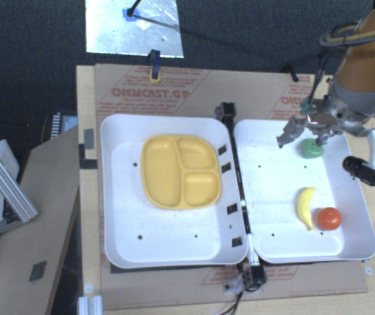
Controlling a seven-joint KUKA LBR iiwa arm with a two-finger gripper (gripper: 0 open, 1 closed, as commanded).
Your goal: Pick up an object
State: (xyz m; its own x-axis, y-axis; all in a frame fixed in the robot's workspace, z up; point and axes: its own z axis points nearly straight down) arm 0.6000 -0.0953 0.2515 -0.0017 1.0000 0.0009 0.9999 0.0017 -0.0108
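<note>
My gripper (pixel 305 137) hangs over the far part of the right bin (pixel 273 176), its two fingers spread apart, so it is open. A small green object (pixel 312 150) lies on the bin floor just below the right finger, partly covered by it; nothing is held between the fingers. Nearer the front of the same bin lie a yellow banana (pixel 305 207) and a red-orange tomato-like ball (pixel 330 218), touching each other.
The left bin (pixel 118 195) holds a yellow three-compartment plate (pixel 179 171). A black divider with clips (pixel 235 176) runs between the bins. The arm's orange band (pixel 374 25) and a black fitting (pixel 361 167) hang over the right bin's far right side.
</note>
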